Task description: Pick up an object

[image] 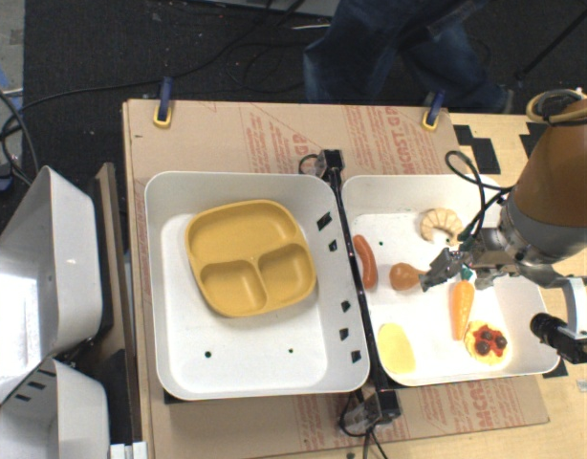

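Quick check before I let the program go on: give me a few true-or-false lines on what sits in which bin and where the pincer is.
1. The yellow tray lies in the left bin. True.
2. The carrot lies in the left bin. False: it is in the right bin.
3. The pincer is over the right bin, between the brown piece and the carrot. True.
4. The sausage is inside the tray. False: it lies in the right bin near its left wall.
5. The croissant lies farther back than the carrot. True.

Two white bins (169,256), one yellow divided plate (250,256), and six toy foods (462,309) in the right bin.
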Controlling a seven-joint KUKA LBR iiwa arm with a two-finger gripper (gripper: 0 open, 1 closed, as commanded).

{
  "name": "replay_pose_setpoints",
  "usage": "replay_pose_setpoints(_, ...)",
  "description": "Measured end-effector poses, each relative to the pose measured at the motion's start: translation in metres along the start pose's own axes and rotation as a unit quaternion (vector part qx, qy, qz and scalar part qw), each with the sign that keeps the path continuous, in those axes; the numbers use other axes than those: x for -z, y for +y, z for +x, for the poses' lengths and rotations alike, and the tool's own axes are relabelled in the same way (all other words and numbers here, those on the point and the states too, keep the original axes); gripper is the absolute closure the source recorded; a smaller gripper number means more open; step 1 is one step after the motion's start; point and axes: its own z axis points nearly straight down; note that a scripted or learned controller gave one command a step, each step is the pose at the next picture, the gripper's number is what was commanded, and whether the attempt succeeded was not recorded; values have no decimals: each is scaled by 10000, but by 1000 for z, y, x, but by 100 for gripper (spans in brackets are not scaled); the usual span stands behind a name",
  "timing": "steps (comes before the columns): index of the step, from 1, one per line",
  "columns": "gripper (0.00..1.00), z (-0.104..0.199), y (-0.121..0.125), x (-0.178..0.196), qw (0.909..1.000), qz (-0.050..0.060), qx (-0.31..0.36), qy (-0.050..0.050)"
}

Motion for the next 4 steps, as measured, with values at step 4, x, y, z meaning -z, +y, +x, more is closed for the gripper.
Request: replay_pose_setpoints(4,0,15,-8,-137,10000,-46,0,-4)
